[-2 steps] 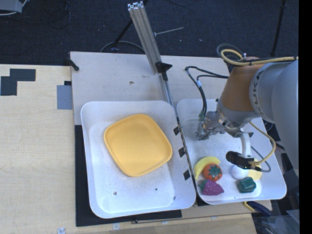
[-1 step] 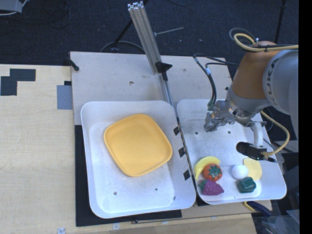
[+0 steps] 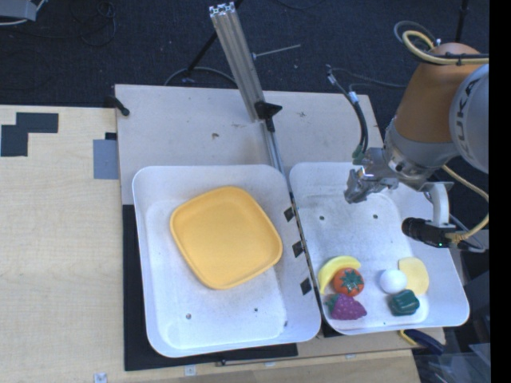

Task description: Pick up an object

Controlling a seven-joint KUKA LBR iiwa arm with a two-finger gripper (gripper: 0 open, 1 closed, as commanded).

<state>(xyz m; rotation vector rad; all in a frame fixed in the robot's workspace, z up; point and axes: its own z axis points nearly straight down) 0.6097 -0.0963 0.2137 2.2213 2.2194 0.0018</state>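
My gripper (image 3: pixel 361 191) hangs over the back part of the right bin (image 3: pixel 375 230), with nothing visible between its fingers. At the front of that bin lie several toy foods: a yellow banana (image 3: pixel 335 267), a red tomato (image 3: pixel 348 282), purple grapes (image 3: pixel 348 307), a white ball (image 3: pixel 392 280), a green pepper (image 3: pixel 404 302) and a pale yellow slice (image 3: pixel 414 273). All of them sit well in front of the gripper.
A yellow square plate (image 3: pixel 225 235) lies in the left bin (image 3: pixel 160 294). A slanted metal rail (image 3: pixel 241 50) rises behind the bins, and black clips (image 3: pixel 297 248) mark the seam between them. A black cable fitting (image 3: pixel 423 230) hangs by the right bin's right edge.
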